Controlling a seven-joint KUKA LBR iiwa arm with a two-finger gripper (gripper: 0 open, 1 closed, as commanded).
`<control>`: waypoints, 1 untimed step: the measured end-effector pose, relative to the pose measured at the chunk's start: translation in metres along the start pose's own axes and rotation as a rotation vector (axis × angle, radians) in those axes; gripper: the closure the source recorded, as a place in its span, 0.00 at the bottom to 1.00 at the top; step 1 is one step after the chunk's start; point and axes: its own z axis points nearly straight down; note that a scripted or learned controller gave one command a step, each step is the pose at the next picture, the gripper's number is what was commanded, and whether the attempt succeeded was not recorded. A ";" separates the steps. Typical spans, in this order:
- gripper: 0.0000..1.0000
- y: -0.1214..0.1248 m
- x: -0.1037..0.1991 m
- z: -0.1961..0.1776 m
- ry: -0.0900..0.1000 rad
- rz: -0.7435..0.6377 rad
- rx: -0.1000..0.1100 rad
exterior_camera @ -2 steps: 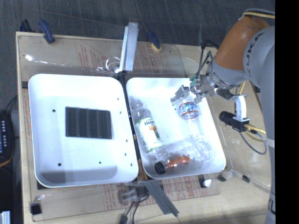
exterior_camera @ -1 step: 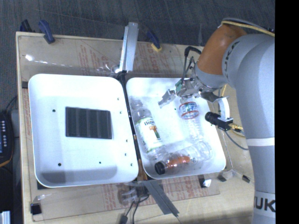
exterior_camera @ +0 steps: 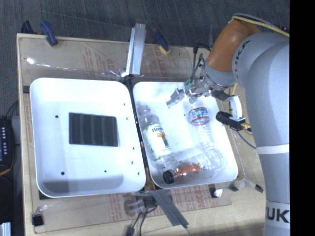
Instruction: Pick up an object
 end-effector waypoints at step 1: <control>0.00 -0.022 0.004 -0.029 0.002 -0.087 0.004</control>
